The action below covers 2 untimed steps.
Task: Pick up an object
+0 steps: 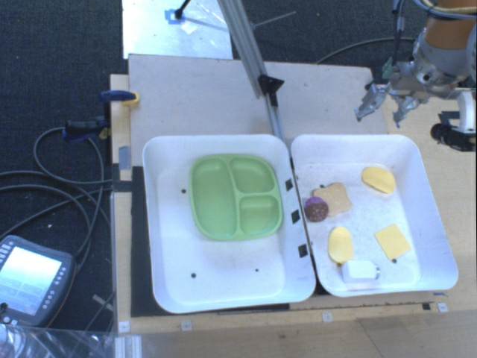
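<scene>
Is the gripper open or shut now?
Open: the gripper hangs above the right bin's far rim, its two fingers apart, nothing between them.

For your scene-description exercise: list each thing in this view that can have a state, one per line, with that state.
gripper: open, raised beyond the right bin's far rim, holding nothing
green divided plate: flat, upright in left bin
purple round piece: touching tan slice
yellow square slice: lying flat, apart
white block: lying near front wall
</scene>
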Available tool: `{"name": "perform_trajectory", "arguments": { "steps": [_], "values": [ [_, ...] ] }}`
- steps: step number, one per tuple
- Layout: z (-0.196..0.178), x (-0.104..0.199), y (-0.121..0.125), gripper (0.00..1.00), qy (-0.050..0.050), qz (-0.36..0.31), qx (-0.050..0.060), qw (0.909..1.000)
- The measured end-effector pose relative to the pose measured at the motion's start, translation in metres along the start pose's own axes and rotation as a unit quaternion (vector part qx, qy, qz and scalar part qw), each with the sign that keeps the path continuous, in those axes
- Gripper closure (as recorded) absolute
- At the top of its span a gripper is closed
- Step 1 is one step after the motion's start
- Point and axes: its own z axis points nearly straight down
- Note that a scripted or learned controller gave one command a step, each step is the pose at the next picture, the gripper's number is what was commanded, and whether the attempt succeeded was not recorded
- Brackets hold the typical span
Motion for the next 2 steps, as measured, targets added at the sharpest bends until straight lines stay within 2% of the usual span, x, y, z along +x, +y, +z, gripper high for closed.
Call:
{"name": "perform_trajectory", "arguments": {
  "steps": [1, 2],
  "values": [
    [0.0, 0.0, 0.0, 0.0, 0.0, 0.0, 0.0, 1.0],
    [0.045, -0.008, -0.001, 0.0, 0.0, 0.003, 0.001, 1.0]
  ]
}}
